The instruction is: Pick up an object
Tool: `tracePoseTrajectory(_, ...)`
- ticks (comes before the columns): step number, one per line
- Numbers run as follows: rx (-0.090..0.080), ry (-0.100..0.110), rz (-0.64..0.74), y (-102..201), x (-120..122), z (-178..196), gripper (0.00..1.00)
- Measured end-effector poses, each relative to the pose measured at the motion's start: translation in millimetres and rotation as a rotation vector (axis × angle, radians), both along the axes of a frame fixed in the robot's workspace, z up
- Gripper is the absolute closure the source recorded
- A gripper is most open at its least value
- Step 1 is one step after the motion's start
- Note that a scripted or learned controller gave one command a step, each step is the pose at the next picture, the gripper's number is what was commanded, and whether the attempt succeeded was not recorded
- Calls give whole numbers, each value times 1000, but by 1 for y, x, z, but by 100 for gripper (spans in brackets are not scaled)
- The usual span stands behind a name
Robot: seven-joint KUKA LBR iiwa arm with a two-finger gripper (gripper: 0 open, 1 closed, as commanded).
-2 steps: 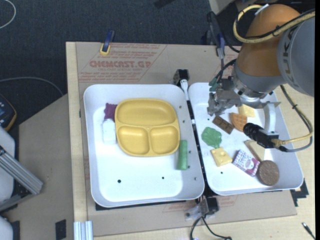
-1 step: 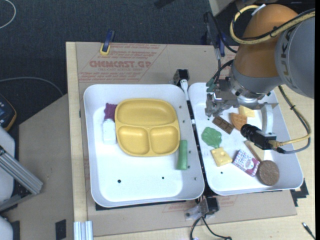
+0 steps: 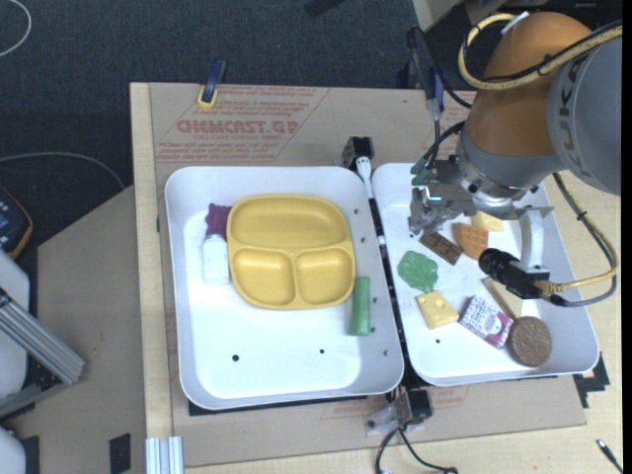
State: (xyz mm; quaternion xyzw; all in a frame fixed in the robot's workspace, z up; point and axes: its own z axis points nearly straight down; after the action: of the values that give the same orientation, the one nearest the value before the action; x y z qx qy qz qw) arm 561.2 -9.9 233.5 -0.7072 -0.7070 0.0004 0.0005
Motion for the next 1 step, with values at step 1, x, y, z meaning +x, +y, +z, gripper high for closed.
tracePoseTrajectory(1, 0, 3, 1, 8, 0, -19, 100)
